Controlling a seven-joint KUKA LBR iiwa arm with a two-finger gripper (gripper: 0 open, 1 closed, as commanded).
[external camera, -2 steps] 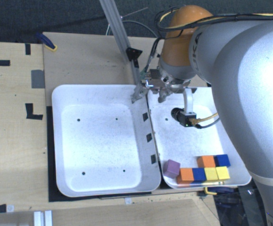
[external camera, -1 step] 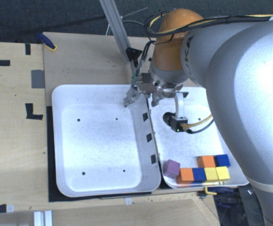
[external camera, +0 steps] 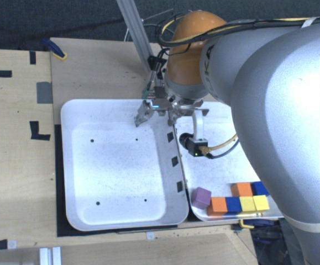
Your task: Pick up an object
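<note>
The grey arm enters from the right and covers much of the right bin, its orange band sitting above the wrist. The pincer hangs at the far edge of the left bin, near the divide between the two bins; whether its tips are spread or pressed together cannot be told, and nothing is seen between them. The left bin's floor is bare white with open room on all sides up to its raised rim. The task's things lie in the near corner of the right bin: a purple block beside the dividing rim, then a tight cluster of orange blocks, blue blocks and yellow blocks, touching one another and close to the near rim. A black cable fitting hangs below the wrist over the right bin. The wooden tabletop surrounds both bins, and a slanted metal bar crosses above the far edge.
</note>
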